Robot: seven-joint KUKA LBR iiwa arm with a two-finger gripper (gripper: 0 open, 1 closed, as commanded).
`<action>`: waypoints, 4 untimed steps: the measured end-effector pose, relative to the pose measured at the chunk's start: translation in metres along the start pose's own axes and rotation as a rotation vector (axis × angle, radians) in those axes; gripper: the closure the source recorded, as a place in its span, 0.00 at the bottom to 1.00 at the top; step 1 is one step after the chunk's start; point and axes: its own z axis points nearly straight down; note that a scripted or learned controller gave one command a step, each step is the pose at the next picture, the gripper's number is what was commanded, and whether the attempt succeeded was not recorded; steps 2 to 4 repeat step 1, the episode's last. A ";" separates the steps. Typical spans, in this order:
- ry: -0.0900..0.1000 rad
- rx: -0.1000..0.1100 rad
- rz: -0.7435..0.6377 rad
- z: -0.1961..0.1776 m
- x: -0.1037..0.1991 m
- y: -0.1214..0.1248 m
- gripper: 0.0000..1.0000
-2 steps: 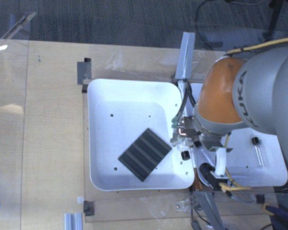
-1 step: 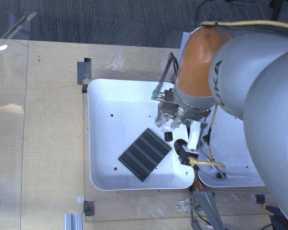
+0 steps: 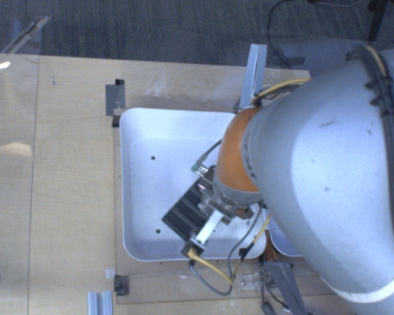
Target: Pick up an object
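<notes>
- Camera view — the grey KUKA arm (image 3: 328, 176) reaches in from the right and bends down over the left white bin (image 3: 138, 176). Its orange band (image 3: 233, 156) sits just above the wrist, so the tool points into the tray.
- The gripper (image 3: 184, 216) hangs low over the bin's near half with its black body turned at a slant, apparently lined up for a grab at the floor. Whether it is spread or closed cannot be told from above.
- The object to be picked cannot be made out. Anything beneath the gripper is hidden by its body, and nothing is seen held.
- Two small dark specks (image 3: 153, 157) lie on the bin floor apart from the gripper, on its far-left side. They are too small to identify.
- A yellow cable (image 3: 213, 274) loops from the wrist over the bin's near rim — probably slack left so the tool can turn.
- The second bin (image 3: 285, 245) peeks out under the arm, on the gripper's right, and both bins rest on the wooden bench (image 3: 65, 176).
</notes>
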 end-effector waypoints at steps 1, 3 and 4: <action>0.003 0.000 -0.003 -0.010 0.002 0.001 1.00; 0.003 0.000 -0.003 -0.010 0.002 0.001 1.00; 0.003 0.000 -0.003 -0.010 0.002 0.001 1.00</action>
